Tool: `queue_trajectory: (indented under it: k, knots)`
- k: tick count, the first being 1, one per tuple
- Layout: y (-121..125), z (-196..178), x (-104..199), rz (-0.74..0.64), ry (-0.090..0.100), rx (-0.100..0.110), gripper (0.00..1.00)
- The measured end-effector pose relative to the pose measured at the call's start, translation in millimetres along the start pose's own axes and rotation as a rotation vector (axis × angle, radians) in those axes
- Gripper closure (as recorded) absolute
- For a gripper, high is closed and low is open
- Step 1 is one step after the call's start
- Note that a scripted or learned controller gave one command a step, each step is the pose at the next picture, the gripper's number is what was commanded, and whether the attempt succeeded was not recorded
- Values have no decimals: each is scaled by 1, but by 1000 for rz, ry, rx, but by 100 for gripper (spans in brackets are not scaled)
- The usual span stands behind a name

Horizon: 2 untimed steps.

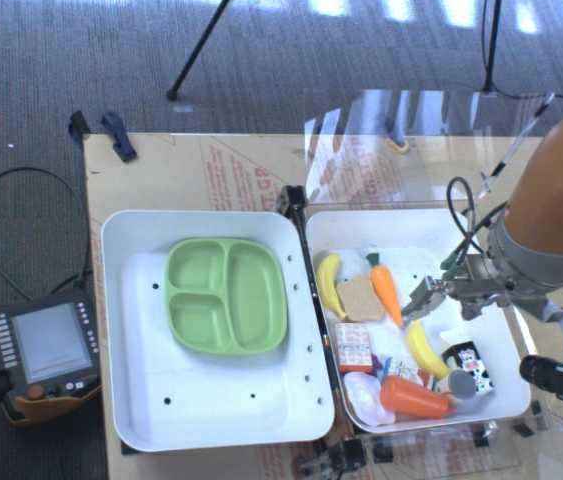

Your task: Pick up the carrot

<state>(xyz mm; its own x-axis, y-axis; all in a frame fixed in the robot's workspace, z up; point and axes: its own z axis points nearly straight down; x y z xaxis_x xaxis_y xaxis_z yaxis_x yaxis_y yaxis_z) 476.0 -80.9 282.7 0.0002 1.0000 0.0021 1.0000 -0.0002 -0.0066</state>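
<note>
since the carrot [386,291] lies just left of my gripper [423,298], long axis running near-to-far (green top far), i'd shift left; jaws look parted, holding nothing.

Carrot [386,293] hemmed — bread slice [360,298] touching left, banana [423,349] near right.

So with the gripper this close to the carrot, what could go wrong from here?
The carrot lies against the bread slice, so a closing finger could catch or shove the bread instead. A banana lies just below the gripper, which could bump it on the way down. The right bin is crowded, and a nudged carrot might roll against the other banana, leaving little room for the fingers.
</note>
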Motion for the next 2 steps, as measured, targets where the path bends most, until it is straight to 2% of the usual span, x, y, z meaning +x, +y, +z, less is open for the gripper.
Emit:
queue_trajectory:
  k: [1, 2]
  knots:
    - [54, 88, -21, 128, 1, 8, 0]
    - [114, 190, -19, -33, -2, -14, 0]
